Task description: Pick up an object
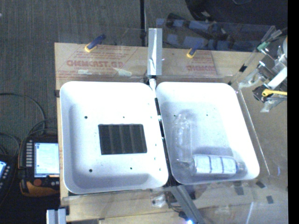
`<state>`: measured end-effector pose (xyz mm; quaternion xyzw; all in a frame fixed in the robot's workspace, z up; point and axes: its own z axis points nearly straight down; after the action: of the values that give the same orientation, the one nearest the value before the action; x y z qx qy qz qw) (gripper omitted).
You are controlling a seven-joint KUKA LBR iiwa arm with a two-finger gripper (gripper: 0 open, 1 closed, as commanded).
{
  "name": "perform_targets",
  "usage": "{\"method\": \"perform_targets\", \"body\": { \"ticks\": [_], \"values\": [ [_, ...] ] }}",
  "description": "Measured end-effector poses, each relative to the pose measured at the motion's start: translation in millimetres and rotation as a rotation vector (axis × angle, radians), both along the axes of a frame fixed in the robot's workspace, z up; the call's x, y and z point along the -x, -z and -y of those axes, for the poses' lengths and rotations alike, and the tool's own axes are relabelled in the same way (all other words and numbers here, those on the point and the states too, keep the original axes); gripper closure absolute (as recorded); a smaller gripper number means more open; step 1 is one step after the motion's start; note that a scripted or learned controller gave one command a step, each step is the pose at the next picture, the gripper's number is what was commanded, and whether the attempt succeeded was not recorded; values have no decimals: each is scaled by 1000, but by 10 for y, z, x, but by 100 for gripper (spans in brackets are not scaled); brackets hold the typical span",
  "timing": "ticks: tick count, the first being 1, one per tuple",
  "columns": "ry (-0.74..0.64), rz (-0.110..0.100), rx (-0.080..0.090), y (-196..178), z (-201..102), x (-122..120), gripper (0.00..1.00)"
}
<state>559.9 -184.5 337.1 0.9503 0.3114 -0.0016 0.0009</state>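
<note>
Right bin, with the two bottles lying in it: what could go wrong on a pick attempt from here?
1. The clear bottle is see-through and faint against the right bin, so a grasp could be misplaced.
2. The labelled bottle lies close to the bin's front wall and near the clear bottle's end, leaving little finger room.
3. Both lie on their sides and could roll when touched.

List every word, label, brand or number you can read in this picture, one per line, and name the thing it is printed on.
"CHEMCAST GP": red print on the protective sheet behind the left bin; blurred, so this reading is uncertain.
Red print on the sheet behind the right bin: too blurred to read.
Handheld pendant screen at the left edge: text too small to read.
Bottles in the right bin: no readable label.
</note>
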Motion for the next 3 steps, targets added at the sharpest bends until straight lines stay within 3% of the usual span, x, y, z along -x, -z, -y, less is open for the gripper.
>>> {"method": "perform_targets", "body": {
  "ticks": [1, 2, 3],
  "values": [
    [431, 0, 1, -135, 307, -169, 0],
    [430, -3, -3, 1144, -97, 247, 0],
    [428, 0, -1, 466, -1021, 19, 0]
  ]
}}
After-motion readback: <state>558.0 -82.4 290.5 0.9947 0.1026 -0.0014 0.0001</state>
